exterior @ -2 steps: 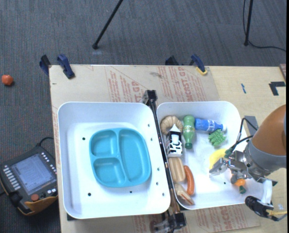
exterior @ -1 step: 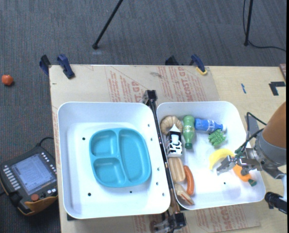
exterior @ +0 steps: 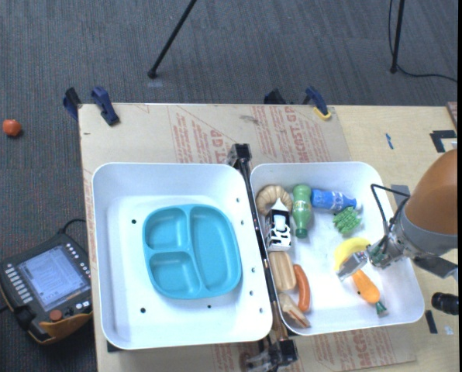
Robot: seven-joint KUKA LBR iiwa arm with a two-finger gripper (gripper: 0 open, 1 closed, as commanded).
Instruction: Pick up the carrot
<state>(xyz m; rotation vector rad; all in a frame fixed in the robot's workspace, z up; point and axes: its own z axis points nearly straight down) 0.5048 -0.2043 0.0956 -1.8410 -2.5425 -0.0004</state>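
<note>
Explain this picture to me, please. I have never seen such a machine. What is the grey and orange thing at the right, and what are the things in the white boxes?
One camera looks down at a slant on a bench with two white bins. The grey and orange thing is a robot arm that reaches in from the right. Its gripper, a two-finger hand, is low in the right bin, just above the carrot. I cannot tell whether it holds anything. That bin also has a banana, a green bottle, a blue bottle, a sausage and other toy food. The left bin holds a blue tray with three compartments.
</note>
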